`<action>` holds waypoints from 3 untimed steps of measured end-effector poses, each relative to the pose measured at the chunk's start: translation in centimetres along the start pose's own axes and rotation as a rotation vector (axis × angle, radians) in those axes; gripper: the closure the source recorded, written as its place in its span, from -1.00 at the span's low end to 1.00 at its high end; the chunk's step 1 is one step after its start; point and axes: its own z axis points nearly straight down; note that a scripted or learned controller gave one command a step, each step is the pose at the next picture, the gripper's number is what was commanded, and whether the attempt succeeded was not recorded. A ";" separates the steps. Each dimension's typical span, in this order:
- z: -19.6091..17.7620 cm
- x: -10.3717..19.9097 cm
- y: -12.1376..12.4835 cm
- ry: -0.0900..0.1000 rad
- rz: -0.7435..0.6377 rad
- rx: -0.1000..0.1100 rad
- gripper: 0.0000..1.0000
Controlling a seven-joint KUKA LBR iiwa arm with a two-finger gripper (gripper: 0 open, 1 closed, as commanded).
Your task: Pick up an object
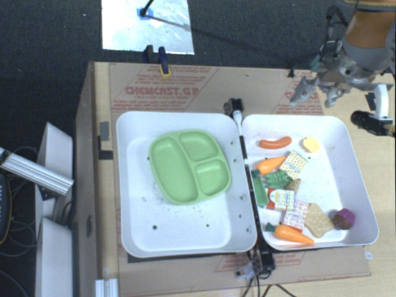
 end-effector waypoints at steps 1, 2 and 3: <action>12.7 -0.1 0.1 0.001 0.002 0.005 -1.00; 19.1 3.0 0.3 0.000 -0.001 -0.002 -1.00; 19.2 3.2 -4.2 0.000 0.003 0.002 -1.00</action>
